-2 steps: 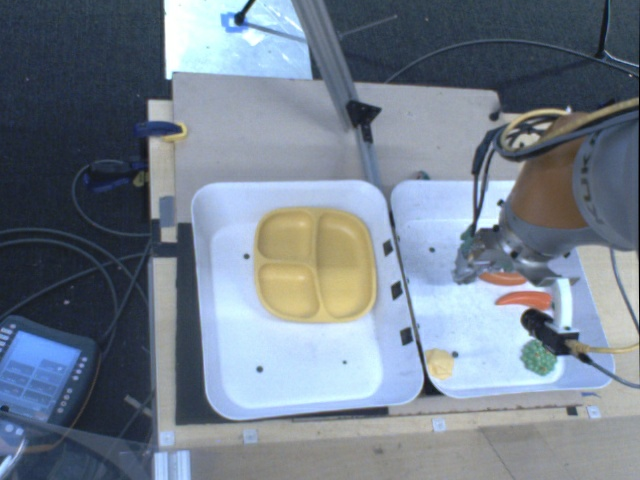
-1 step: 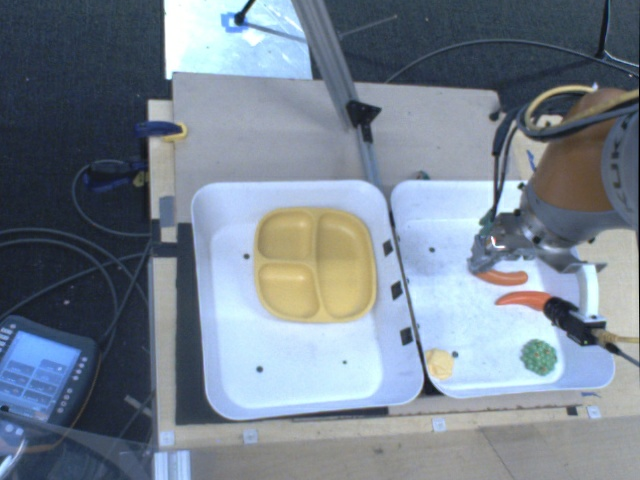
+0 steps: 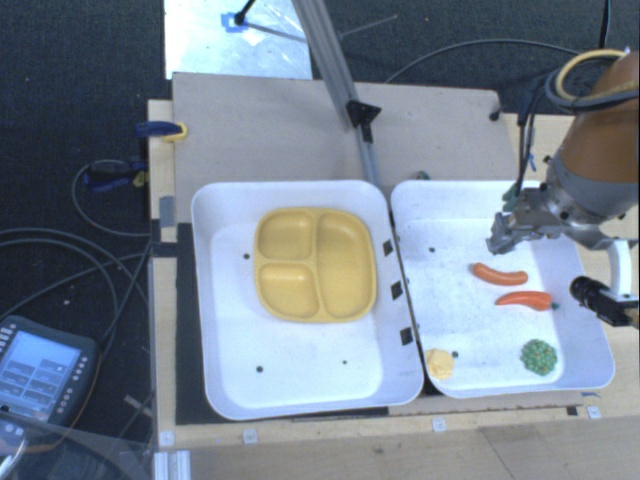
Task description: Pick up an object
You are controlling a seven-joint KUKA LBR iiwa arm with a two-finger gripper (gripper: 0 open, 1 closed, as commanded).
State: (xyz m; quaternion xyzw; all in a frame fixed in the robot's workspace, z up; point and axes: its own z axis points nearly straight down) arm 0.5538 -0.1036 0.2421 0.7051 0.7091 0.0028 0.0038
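A: Sausages — position?
B: Right bin (image 3: 600, 368). Nearest its front edge: broccoli (image 3: 539, 356) and a yellow piece (image 3: 439, 363). Beyond them: two sausages (image 3: 523, 300), one behind the other.
A: Gripper?
B: Gripper (image 3: 503, 236) hovers just behind the far sausage (image 3: 499, 274); finger state cannot be determined. Left bin (image 3: 230, 368): yellow tray (image 3: 315, 265).

The arm (image 3: 600, 138) runs off the right edge, so most of its body is out of sight. Its gripper (image 3: 512, 230) hangs over the right bin (image 3: 420, 268) as a dark blur, too murky to read. A handheld screen unit (image 3: 40, 368) at the near left is cropped by the edge. The pale lump (image 3: 439, 363) in the bin's near-left corner is too small to identify.
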